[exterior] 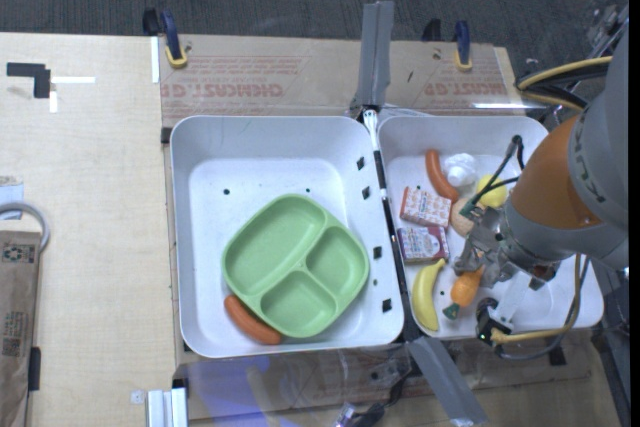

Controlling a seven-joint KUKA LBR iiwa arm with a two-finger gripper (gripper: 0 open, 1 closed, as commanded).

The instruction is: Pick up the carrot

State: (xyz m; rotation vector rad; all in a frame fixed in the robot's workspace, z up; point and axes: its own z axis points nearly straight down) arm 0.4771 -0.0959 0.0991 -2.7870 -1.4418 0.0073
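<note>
The arm's gripper (478, 267) hung low over the near end of the right bin (530, 130), directly above the carrot (464, 291), a short orange stub with a green tip that lay just right of the banana (426, 295). The carrot's long axis ran roughly up and down the frame, green end toward the bin's near wall, and it sat right at the fingers, touching or nearly so. Whether the jaws were parted or clenched could not be told, the wrist hiding them; no grasp could be confirmed. Two small cartons (424, 223) and a sausage (436, 173) lay farther back in the same bin. In the left bin (200, 215) sat a green plate (296, 265), well apart.
</note>
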